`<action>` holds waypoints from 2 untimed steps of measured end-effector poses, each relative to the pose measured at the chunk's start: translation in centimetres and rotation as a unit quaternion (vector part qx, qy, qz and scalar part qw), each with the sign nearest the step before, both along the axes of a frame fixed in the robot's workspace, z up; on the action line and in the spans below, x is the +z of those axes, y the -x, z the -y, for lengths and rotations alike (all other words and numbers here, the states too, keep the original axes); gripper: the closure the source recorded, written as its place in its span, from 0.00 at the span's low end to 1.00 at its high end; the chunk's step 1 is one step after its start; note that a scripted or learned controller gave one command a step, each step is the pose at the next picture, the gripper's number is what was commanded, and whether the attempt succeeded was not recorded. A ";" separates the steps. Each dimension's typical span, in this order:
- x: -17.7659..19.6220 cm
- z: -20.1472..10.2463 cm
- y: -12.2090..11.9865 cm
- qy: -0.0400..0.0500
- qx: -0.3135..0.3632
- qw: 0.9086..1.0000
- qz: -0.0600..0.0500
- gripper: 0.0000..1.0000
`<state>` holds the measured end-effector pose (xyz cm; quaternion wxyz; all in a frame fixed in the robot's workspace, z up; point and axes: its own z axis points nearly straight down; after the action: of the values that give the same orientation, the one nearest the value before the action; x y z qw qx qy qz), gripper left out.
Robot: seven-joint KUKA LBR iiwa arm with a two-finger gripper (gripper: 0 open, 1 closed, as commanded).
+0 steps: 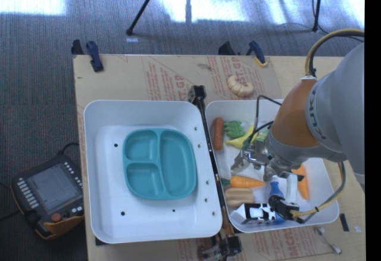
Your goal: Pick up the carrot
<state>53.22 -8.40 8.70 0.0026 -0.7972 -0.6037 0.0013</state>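
My claw (pixel 255 157) hangs low in the right bin (pixel 326 165), and from this slant I cannot tell how wide it stands or whether anything is in it. The carrot (pixel 246 182) lies just below the claw on the bin floor, long axis running left to right, its thicker end toward the claw's right. It is crowded: a pale bread-like piece (pixel 238 196) touches it on the far side from the claw, and a blue bottle (pixel 276 188) stands just right of its thick end. A second orange piece (pixel 303 182) lies further right; I judge it is not my target. To do this well I would shift the claw slightly toward the carrot's middle, set the closing line across its width, and descend straight so the bread piece and bottle stay clear. The teal plate (pixel 159 162) sits well to the claw's left.
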 end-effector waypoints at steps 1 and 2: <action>0.0 -0.2 3.4 0.001 -0.070 0.998 0.001 0.00; 0.0 -0.3 5.7 0.000 -0.100 0.995 0.000 0.00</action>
<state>47.51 -8.07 8.72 0.0025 -0.8538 -0.5205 0.0010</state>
